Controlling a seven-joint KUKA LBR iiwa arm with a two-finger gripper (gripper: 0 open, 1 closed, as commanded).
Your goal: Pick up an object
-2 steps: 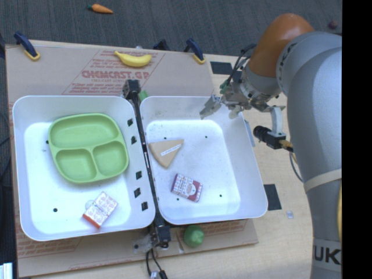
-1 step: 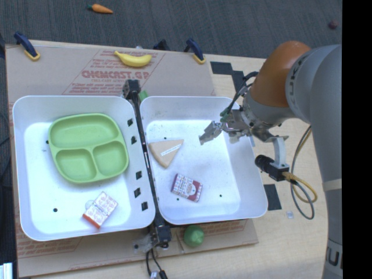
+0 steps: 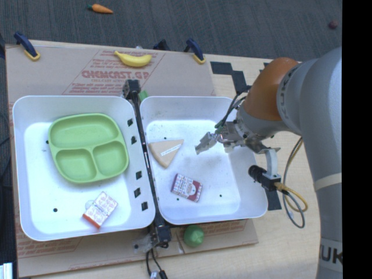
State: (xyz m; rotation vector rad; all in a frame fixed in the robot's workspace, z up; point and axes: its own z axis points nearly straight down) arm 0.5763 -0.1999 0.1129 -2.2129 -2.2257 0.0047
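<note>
- Tool point(image 3: 207, 143): over the right bin point(image 3: 250, 205), nothing visibly held; open or closed, cannot tell.
- Cheese wedge point(image 3: 165, 151): just left of the tool, flat on the bin floor. Likely light, stiff, smooth plastic; pinch across the narrow sides.
- Red packet point(image 3: 186, 187): below-left, farther. Thin, flat, probably harder to grip.

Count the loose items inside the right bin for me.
2: a cheese wedge near the divider, and a small red packet below it. The arm covers the right bin's far right, possibly hiding more.
</note>
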